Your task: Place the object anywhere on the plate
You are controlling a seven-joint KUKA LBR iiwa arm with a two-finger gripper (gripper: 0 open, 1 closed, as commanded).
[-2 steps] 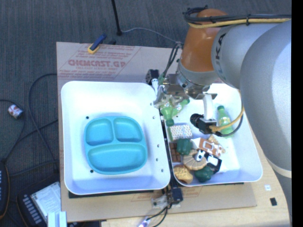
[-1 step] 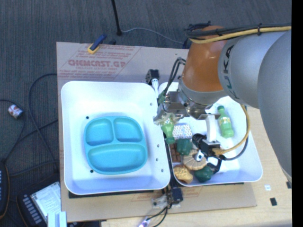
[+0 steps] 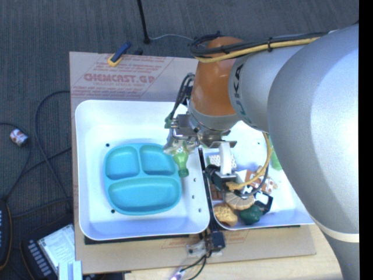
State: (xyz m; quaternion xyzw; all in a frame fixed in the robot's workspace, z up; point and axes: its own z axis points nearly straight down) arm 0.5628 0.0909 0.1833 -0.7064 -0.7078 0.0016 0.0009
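Plate [image 3: 143,182], single, three compartments.

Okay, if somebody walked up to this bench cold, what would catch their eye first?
Probably the big grey arm sweeping in from the right, its orange band over the seam between the two bins. Next, the bright blue divided plate in the left bin, with a small green object at its right edge under the pincer. The right bin holds a cluttered pile of toys.
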